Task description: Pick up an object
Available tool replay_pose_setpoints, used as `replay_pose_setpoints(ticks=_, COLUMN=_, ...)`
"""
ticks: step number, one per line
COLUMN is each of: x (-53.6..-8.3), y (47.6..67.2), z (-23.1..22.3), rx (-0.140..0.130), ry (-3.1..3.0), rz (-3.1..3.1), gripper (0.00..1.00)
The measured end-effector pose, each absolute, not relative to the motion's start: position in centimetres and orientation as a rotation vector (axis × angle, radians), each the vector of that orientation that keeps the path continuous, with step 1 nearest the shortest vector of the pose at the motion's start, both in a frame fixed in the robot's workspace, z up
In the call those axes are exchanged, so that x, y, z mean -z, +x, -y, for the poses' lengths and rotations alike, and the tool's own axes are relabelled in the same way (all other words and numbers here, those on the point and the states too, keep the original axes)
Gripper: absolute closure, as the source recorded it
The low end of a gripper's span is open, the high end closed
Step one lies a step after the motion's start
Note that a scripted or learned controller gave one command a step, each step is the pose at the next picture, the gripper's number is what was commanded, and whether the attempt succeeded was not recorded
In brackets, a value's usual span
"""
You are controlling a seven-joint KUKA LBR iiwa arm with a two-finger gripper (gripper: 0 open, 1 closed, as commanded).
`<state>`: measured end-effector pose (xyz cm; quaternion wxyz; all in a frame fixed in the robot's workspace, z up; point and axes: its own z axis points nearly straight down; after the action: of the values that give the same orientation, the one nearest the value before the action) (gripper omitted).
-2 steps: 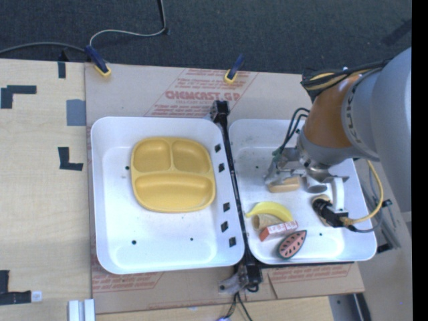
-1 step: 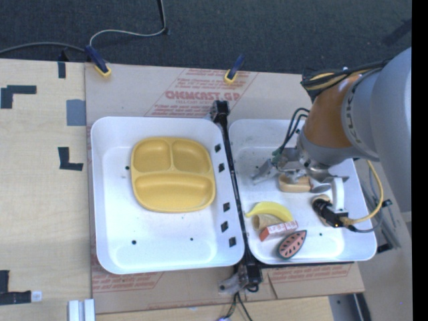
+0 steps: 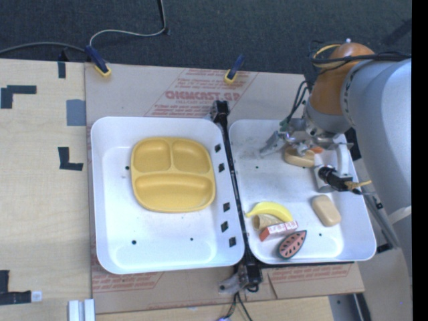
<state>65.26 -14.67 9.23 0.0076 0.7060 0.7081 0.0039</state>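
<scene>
A pale tan, rounded piece (image 3: 299, 157) lies near the far side of the right bin (image 3: 267, 179), directly under the gripper (image 3: 294, 146); whether the gripper grips it I cannot tell. Nearer in that bin lie a tan block (image 3: 326, 210), a banana (image 3: 270, 211), a red-and-white packet (image 3: 277, 230) and a reddish slice (image 3: 292, 244). The left bin (image 3: 110, 199) holds a yellow tray (image 3: 172, 174). Both bins rest on cardboard (image 3: 154, 92) over a wood bench (image 3: 37, 199).

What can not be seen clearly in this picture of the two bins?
- Gripper: in the camera view the wrist covers its fingers, so open or shut is unclear.
- Tan object beneath the gripper: partly hidden by the wrist; its kind is unclear.
- Red-and-white item: its print is too small to read, and the banana overlaps it.
</scene>
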Motion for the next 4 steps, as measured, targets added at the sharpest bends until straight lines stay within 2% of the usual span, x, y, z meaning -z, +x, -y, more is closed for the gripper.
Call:
replay_pose_setpoints(ticks=1, x=-9.1, y=61.8, z=20.9, rx=-0.015, ry=2.206, rz=-2.216, gripper=0.0)
replay_pose_setpoints(ticks=2, x=-10.1, y=61.8, z=20.9, rx=-0.011, ry=2.206, rz=-2.215, gripper=1.0)
replay_pose_setpoints(ticks=3, x=-10.1, y=61.8, z=20.9, rx=-0.011, ry=2.205, rz=-2.216, gripper=0.0)
replay_pose_setpoints(ticks=4, x=-8.6, y=66.8, z=22.0, rx=0.004, ry=2.23, rz=-2.236, gripper=0.0)
